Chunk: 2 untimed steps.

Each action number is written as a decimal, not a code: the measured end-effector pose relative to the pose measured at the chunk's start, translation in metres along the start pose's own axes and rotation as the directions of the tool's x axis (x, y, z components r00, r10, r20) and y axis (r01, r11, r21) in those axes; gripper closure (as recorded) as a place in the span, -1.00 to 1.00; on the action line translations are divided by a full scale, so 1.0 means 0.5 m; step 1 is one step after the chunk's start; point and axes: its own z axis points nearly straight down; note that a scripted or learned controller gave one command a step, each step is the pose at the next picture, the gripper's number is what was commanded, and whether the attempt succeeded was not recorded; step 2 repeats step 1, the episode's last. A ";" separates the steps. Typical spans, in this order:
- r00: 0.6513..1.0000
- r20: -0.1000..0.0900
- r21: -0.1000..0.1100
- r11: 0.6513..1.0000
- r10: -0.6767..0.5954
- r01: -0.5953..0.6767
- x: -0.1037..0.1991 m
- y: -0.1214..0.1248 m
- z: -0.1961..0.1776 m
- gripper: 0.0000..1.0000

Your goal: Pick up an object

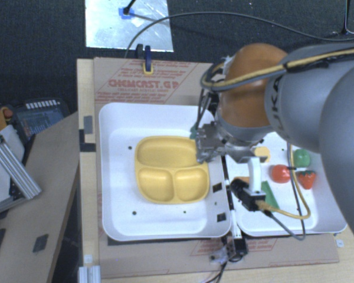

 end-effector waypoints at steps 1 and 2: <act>1.000 0.001 -0.002 1.000 0.006 -0.006 -0.006 0.002 -0.001 -1.00; 1.000 0.001 -0.002 1.000 0.006 -0.006 -0.006 0.002 -0.001 -1.00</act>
